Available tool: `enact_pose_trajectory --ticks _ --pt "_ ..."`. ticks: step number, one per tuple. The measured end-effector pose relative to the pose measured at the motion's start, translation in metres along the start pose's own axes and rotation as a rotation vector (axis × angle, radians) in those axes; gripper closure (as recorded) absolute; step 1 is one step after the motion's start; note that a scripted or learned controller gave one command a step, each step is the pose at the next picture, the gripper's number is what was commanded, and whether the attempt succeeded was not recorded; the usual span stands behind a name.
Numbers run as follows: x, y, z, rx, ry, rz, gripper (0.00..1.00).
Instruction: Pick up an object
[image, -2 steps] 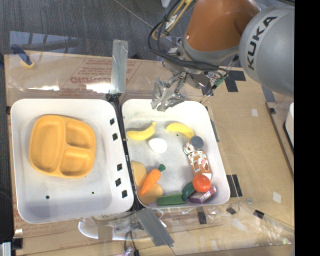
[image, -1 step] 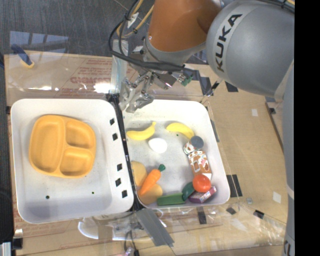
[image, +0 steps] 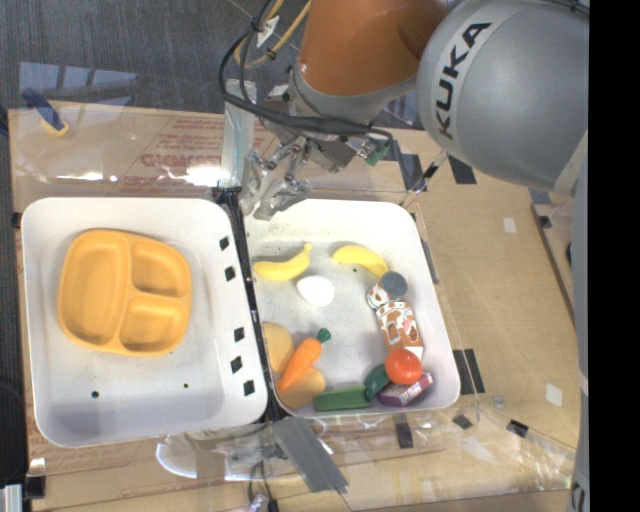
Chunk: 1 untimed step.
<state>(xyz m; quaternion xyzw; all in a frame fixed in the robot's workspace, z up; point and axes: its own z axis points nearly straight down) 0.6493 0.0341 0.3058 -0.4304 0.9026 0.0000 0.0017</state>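
My gripper (image: 276, 194) hangs over the back left corner of the right bin (image: 432, 262), open, with nothing between its fingers. Below it in that bin lie a yellow banana (image: 281, 266), a second banana (image: 360, 259) and a white egg (image: 316, 291). Further forward are a carrot (image: 302, 362), a tan potato-like piece (image: 276, 343), a green cucumber (image: 341, 400), a red tomato (image: 404, 366), a printed carton (image: 398, 320), a grey round piece (image: 394, 285) and a purple item (image: 412, 389).
The left bin (image: 60, 410) holds a yellow divided tray (image: 124, 292). A ridge with black tabs (image: 240, 300) separates the two bins. The large grey arm (image: 500, 80) with its orange band covers the back right. Brown cardboard (image: 510, 300) lies right of the bins.
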Motion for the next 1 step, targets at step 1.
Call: enact_pose_trajectory --ticks 1 --pt "-0.0022 0.0004 -0.0113 0.003 -0.004 -0.005 1.0"
